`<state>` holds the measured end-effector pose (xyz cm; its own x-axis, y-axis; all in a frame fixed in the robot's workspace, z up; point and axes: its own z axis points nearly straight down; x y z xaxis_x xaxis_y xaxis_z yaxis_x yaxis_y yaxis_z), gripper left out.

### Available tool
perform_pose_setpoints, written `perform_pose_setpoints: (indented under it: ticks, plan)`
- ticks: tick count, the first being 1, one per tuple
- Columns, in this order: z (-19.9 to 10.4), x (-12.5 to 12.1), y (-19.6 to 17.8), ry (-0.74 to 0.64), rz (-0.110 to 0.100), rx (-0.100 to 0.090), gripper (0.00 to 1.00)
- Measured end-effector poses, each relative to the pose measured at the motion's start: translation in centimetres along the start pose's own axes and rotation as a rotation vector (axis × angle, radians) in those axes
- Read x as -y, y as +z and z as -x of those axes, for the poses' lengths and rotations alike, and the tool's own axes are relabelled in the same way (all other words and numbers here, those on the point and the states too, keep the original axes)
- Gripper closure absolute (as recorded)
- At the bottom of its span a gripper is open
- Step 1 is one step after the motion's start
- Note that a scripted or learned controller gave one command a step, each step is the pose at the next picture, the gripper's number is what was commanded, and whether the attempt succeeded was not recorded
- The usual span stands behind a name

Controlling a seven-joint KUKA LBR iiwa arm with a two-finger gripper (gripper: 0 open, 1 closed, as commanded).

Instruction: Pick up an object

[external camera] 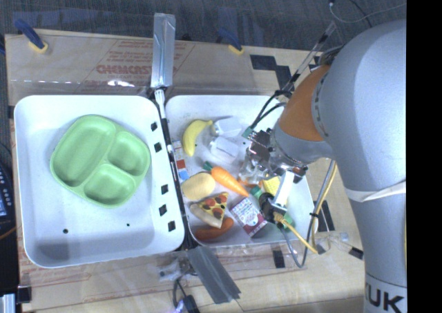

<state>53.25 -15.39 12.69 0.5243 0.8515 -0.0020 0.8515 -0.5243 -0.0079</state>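
A wooden bench (83, 284) on dark carpet bears two white bins. In the right white bin (207, 108), the orange toy carrot (228, 180) lies pointing lower right. Whether the hand (261, 159) grips, I cannot tell.

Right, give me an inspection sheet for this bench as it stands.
Surface: two white bins side by side, left bin and right bin, on a bench.
Job's things: banana, carrot, pizza slice, red packet, clear wrapper, all in the right bin.
Clutter: green divided plate in the left bin.
Grippers: tool low over the right bin's pile; grip unclear.
Cables: black leads along the arm; yellow wire at the bin's right edge.
Surroundings: blue clamps on the back edge.
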Motion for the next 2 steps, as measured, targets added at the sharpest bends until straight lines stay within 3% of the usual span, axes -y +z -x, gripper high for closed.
perform_pose_setpoints:
  ticks: [1, 2]
  plan:
    - [0.0, 0.0, 0.0, 0.0, -0.001, 0.0, 0.0]
    - [-2.9, 6.0, 3.8, -0.175, 0.002, -0.002, 0.0]
